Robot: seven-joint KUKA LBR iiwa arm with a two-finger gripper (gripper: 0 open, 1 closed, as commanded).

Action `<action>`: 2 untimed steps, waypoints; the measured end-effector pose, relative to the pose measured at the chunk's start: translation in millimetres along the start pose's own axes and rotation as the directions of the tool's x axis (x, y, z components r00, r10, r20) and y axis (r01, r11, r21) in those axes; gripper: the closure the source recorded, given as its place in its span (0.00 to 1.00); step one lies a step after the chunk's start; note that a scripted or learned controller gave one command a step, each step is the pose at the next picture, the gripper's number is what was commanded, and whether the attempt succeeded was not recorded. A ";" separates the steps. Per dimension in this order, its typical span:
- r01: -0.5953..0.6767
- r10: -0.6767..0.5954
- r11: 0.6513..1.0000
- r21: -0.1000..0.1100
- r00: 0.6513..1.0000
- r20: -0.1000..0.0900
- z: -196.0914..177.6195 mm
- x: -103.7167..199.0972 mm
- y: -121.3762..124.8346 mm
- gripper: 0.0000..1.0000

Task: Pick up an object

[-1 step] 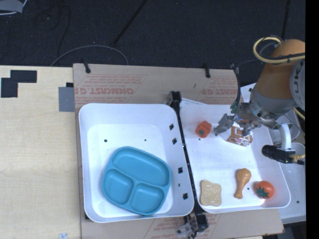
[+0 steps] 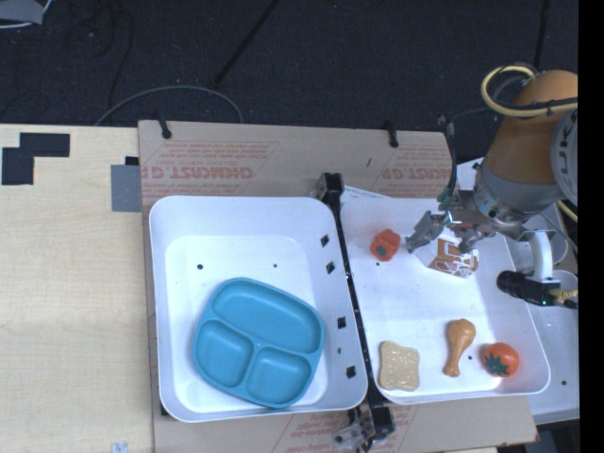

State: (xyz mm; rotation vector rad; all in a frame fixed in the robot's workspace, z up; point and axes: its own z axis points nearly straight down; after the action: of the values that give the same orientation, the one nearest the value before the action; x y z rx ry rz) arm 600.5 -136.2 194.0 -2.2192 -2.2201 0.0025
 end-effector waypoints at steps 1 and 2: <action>-0.001 0.001 1.000 0.004 1.000 0.000 49.1 -5.0 6.4 0.00; -0.001 0.001 1.000 0.005 1.000 -0.001 102.9 -3.8 5.3 0.00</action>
State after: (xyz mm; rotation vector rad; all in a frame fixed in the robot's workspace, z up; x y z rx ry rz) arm 605.6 -139.8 91.1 -2.2177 -2.2161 0.0066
